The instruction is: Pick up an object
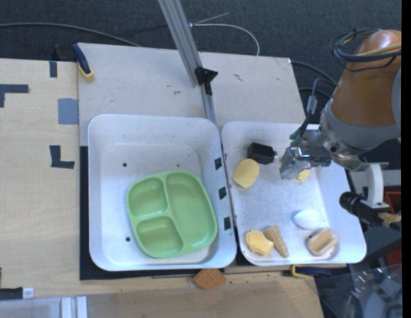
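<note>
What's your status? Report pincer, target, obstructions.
Pincer low over right bin, above a small yellow piece; no grasp seen. Black block and round yellow item close on its left. Green tray in left bin.

Glossy green plastic tray (pixel 171 212) — matt, speckled white bins (pixel 106 197).

Arm (pixel 364 91) comes in from the right side, the big orange band up top and the grey wrist below it, angled down and leftward. The gripper (pixel 293 166) sits low at the end of it, pointing downward. Can't really make out how it's set.
</note>
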Controlling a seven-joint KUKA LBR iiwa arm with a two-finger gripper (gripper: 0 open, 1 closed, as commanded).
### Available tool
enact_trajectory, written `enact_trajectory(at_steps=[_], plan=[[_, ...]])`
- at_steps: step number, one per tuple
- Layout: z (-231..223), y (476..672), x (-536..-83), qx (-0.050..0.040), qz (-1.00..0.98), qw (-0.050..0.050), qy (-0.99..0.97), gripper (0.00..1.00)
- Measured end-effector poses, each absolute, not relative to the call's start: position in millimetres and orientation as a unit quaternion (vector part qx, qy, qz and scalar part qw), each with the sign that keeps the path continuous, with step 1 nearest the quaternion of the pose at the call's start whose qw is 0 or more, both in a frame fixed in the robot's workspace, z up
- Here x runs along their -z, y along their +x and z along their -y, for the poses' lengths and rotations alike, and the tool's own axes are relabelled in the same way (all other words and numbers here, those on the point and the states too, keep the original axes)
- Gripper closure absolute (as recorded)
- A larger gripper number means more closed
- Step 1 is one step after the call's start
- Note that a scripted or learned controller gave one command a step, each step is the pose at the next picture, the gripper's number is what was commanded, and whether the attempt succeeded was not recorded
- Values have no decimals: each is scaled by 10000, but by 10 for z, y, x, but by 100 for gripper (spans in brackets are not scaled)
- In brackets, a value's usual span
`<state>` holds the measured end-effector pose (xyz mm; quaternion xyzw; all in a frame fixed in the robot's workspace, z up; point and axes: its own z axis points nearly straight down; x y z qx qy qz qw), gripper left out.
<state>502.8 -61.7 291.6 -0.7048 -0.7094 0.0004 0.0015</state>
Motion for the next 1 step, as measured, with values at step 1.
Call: enact_trajectory(at_steps=[1], plan=[[25, 4992, -2722, -8, 7095, 20, -7047, 100]])
